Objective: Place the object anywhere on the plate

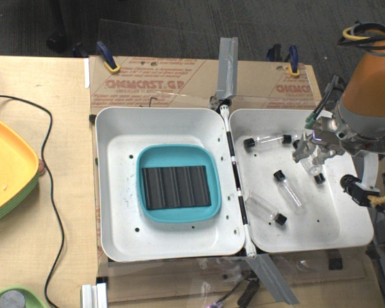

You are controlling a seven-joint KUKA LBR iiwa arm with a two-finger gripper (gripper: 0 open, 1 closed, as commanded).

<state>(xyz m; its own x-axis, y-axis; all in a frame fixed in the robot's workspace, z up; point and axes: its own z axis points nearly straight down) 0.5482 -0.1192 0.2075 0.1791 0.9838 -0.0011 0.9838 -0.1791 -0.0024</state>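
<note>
Red print is running across the brown cardboard sheet (205, 82) behind the two bins. It is reading "CHEMCAST GP" at the sheet's left end, and a cut-off part of the same mark is showing at its right end. Two blue clamps, one at the left (107, 55) and one at the right (293, 61), are pinning the sheet's far edge.

The teal plate (178, 183) is lying in the middle of the left bin (115, 236), carrying a dark ribbed centre. Bare white floor is running all round it, with the widest room toward the bin's near edge.

In the right bin (346, 233), four clear tubes with black caps are lying well apart:
- The long tube (267, 141) is lying near the far edge.
- The slanted tube (287, 188) is lying mid-floor.
- The near tube (267, 210) is lying toward the left wall.
- The small tube (318, 172) is sitting just under the gripper (313, 154).

The gripper is hanging over the bin's far right part, close to the right wall. Whether it is wide, narrow or holding anything cannot be told, since metal and clear plastic are blurring together there. The arm's orange band (370, 85) is rising above it.

The near right corner of that bin is offering open floor.

On the desk's left edge a stack of yellow plates (6, 165) is sitting, with a black cable (51, 197) looping beside it.
</note>
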